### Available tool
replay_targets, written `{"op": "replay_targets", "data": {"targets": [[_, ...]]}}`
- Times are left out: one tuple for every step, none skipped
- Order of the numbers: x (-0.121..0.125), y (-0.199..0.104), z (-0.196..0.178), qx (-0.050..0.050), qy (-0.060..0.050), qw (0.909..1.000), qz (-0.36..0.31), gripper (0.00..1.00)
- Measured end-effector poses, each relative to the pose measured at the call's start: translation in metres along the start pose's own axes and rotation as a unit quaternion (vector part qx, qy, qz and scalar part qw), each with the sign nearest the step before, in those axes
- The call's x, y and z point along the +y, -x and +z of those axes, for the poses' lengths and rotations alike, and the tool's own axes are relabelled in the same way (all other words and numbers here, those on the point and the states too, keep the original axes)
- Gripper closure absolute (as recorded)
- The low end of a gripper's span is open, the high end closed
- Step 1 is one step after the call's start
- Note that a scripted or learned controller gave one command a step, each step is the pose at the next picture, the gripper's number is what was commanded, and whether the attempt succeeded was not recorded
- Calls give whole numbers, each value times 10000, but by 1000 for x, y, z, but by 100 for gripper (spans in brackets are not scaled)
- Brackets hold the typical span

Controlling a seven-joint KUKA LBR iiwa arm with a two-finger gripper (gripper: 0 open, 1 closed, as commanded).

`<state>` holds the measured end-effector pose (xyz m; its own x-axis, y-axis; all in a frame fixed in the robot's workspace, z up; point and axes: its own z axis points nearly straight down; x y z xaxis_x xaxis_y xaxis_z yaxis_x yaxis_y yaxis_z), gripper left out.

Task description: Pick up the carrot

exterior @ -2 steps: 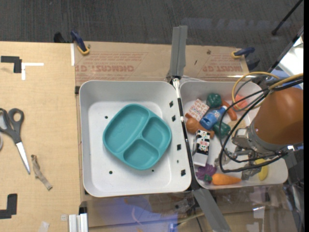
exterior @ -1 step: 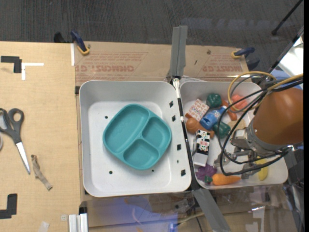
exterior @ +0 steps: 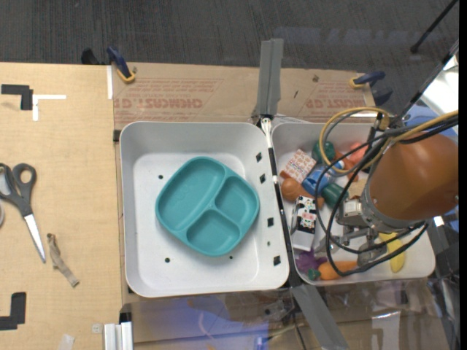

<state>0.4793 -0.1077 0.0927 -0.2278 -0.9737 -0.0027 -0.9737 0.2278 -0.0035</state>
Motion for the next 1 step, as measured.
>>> {"op": "replay_targets", "data": {"targets": [[2, 4, -11, -5, 9, 9978, 663, 0]]}}
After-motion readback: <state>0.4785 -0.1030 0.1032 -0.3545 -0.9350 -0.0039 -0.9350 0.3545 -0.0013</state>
